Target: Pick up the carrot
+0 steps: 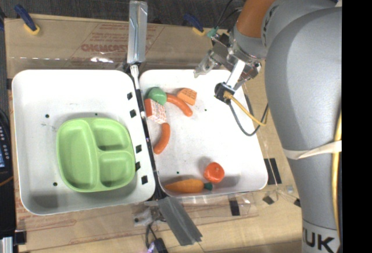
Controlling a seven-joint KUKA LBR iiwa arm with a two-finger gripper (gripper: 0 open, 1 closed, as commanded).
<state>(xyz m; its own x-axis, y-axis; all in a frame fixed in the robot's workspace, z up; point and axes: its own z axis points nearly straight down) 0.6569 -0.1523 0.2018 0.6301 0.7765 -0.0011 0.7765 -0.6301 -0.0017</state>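
The carrot [185, 186] lies flat along the near wall of the right bin [244, 147], just beside an orange tomato-like toy [214, 172]. Well beyond it, over the far rim, the tool [224, 74] hangs, seemingly open and empty. I'd say it should descend across the carrot's width, clear of that wall.

Arm [308, 100] (its base) runs off frame bottom.

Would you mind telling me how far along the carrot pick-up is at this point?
Nothing looks done yet: the carrot lies on the floor of the right bin, by its near wall. The tool hangs over the bin's far edge, well apart from it. Reaching, grasping and lifting are all left.
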